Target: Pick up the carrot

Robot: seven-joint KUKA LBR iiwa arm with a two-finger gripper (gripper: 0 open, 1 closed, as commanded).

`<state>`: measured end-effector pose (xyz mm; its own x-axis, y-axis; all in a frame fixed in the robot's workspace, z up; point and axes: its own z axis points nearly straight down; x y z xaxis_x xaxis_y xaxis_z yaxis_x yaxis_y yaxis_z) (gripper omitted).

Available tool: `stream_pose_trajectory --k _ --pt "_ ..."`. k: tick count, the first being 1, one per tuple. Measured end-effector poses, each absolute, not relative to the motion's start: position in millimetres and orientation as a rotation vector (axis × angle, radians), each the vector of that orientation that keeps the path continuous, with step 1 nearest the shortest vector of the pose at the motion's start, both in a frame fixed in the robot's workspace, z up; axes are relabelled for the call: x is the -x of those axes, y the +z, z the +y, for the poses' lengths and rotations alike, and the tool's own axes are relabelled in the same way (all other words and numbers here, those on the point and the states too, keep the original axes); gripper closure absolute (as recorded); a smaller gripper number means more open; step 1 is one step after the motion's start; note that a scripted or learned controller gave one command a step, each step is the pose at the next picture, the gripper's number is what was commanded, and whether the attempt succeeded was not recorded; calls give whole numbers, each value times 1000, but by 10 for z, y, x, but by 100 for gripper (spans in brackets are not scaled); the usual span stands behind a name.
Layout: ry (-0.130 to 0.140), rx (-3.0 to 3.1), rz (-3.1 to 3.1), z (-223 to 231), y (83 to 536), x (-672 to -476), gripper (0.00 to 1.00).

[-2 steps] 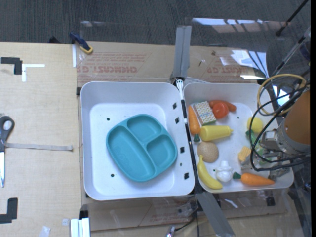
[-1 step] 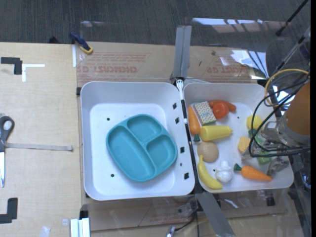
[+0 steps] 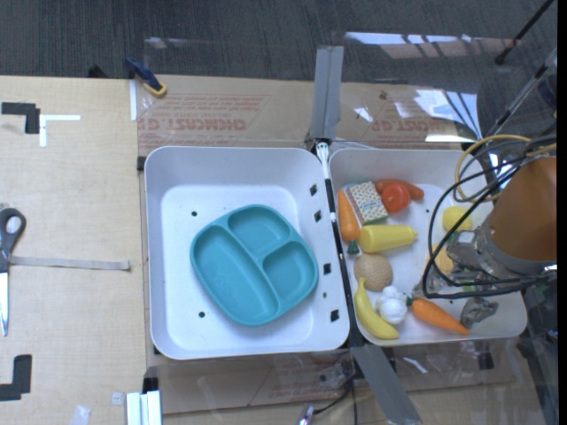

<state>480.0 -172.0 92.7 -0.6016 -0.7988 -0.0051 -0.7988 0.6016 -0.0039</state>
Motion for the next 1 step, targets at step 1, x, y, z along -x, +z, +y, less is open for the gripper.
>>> stream_pose_trajectory --k 1 --pt "-1 1691 2644 -1323 918 -4814 0"
